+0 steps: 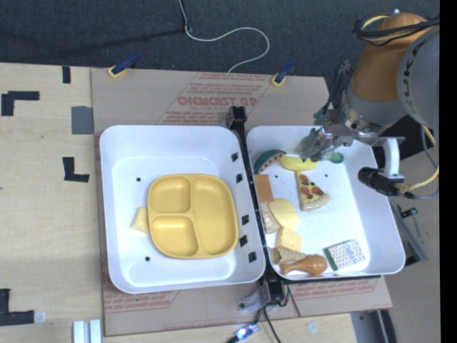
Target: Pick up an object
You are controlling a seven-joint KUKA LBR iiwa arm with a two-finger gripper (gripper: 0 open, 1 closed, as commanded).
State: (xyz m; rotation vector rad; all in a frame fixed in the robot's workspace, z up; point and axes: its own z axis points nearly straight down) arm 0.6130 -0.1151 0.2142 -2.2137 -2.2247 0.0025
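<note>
Nearest the lens, well below the pincer (314, 148): a drumstick (305, 265) and a patterned packet (345, 254) by the right bin (371, 213) front rim. Just below the pincer, a pizza slice (312, 191); touching or right under its tip, a banana (297, 163). Cannot tell whether released or clenched. Far left, a yellow divided plate (193, 215). Nothing lifted yet; grasp and raise probably both left.

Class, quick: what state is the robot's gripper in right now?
Gripper: low over the banana in the right bin; whether it is open, closed or holding anything cannot be told.
</note>
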